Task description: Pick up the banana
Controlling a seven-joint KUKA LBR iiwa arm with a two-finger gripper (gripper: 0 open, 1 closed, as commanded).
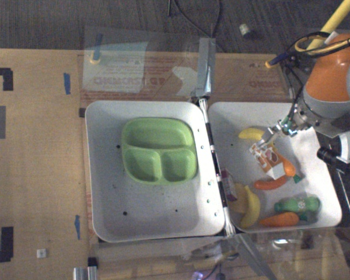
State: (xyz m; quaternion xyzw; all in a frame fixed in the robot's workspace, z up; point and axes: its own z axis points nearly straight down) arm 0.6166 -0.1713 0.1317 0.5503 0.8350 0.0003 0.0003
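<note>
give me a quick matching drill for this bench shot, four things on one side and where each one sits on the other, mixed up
Things:
1. green divided plate
2. banana
3. green bottle
4. gripper

Places:
A. front right corner of the right bin
B. above the back half of the right bin
C. in the left bin
D. front of the right bin, near the divider

Pairs: 1-C, 2-D, 3-A, 4-B

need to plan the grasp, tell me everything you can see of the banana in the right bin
The banana is yellow, smooth and curved, looking like a plastic toy. It lies flat on the floor of the right bin, in its near left corner by the divider, apart from the end effector. An orange carrot lies just to its right.
</note>
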